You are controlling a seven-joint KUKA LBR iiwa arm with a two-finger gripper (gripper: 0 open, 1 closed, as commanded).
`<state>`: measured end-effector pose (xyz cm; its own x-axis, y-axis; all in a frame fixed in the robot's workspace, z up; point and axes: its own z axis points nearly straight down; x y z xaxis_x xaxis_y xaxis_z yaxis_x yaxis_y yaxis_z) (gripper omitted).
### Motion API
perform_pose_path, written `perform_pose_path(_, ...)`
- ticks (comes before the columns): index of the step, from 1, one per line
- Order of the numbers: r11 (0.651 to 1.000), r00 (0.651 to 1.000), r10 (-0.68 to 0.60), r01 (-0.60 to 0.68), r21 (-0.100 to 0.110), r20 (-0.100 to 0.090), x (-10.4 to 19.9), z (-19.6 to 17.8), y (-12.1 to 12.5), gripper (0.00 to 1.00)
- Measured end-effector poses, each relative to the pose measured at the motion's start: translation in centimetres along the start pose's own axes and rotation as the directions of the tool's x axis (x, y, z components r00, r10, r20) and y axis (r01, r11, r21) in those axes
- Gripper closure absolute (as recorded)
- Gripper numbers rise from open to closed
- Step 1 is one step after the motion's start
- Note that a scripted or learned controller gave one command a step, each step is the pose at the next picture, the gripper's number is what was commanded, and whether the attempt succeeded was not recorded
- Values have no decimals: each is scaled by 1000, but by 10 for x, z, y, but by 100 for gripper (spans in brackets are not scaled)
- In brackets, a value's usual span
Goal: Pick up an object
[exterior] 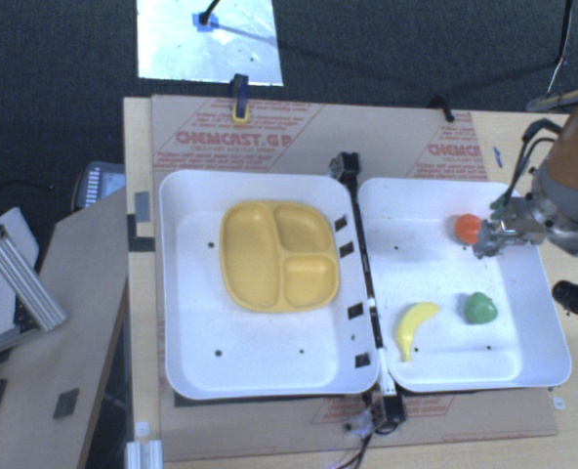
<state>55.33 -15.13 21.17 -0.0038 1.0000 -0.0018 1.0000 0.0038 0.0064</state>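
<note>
The hand (494,239) hovers by the right bin's (435,379) far right edge, just beside an orange ball (467,228); whether it is spread or pressed together cannot be told.

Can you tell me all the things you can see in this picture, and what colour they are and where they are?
shallow white plastic bins: two, white, side by side on the bench
yellow plastic plate with three sections: one, yellow, middle of the left bin
yellow toy banana: one, yellow, right bin, near side by the divider
green toy pepper: one, green, right bin, right of the banana
small orange ball: one, orange, right bin, far side, next to the tool
shiny silver sheet: one, silver, on the dark floor behind the bench
robot arm: one, grey and orange, right side
tool: one, grey, over the right bin
</note>
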Motion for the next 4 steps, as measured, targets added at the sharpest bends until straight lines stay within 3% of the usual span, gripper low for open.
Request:
perform_pose_path(1,1000,1000,-1,1,-1,0,0,-54,2,100)
perform_pose_path(4,1000,1000,-6,6,5,-4,153,-47,-13,100)
